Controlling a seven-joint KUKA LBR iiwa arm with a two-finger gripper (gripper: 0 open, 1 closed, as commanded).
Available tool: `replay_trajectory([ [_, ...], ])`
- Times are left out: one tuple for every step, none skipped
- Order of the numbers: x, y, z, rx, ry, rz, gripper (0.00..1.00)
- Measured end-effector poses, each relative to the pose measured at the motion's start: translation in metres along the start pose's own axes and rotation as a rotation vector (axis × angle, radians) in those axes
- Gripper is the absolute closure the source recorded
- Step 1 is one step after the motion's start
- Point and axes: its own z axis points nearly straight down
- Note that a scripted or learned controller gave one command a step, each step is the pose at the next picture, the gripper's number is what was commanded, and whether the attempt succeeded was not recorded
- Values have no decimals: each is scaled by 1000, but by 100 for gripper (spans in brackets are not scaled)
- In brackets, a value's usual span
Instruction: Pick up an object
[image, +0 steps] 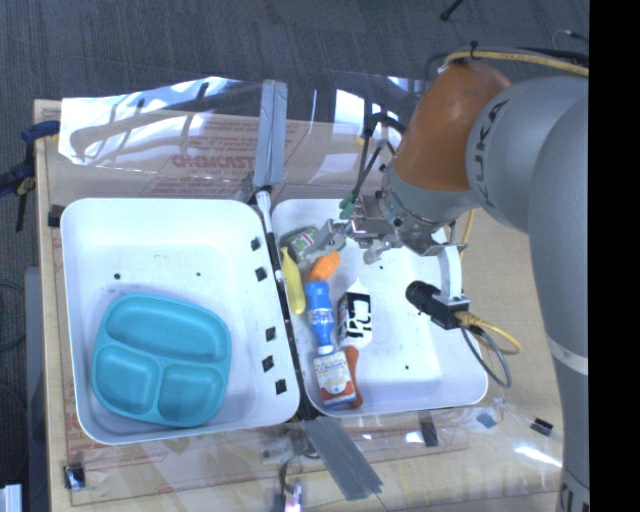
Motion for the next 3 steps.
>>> replay_trajectory([
  [-48, 38, 128, -8, -4, -114, 0],
  [-47, 37, 121, -3, -3, -119, 100],
  [50, 81, 29, -4, 0, -91, 100],
])
